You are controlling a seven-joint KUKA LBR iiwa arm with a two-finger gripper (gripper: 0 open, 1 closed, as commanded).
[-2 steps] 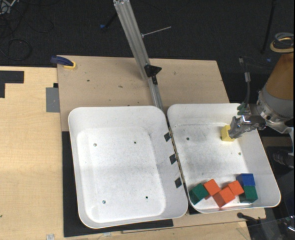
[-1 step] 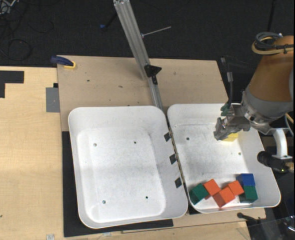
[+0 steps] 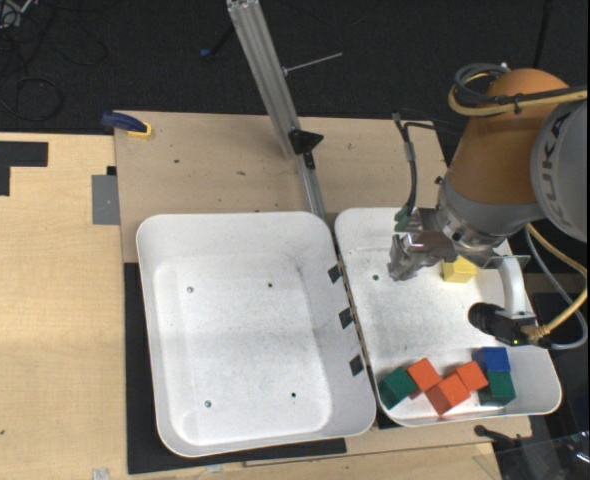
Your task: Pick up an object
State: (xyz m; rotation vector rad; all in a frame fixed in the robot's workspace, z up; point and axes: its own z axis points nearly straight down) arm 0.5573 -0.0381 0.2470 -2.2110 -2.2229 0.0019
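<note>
Plainly, the gripper (image 3: 407,260) is hanging over the far half of the right bin (image 3: 395,318), near that bin's inner wall, and whether it is spread wide or pinched narrow cannot be told from this slanted view; nothing is showing in its grasp. Nearest to it, a yellow block (image 3: 459,271) is lying against the far right part of the bin floor, partly tucked under the wrist. Along the bin's near edge a cluster is sitting packed together: a green block (image 3: 397,385), two orange blocks (image 3: 424,373) (image 3: 449,392) beside it, a third orange one (image 3: 471,376), then a blue block (image 3: 494,359) above a dark green block (image 3: 497,388) in the near right corner. All are looking like small rigid cubes, probably light, with flat smooth faces that should be taking a pinch across two opposite sides without crushing. Judging by the spacing, the yellow block is offering the freest sides; the clustered ones are touching neighbours, so fingers would be struggling to slip between them. The left bin (image 3: 175,258) is standing just beside.
</note>
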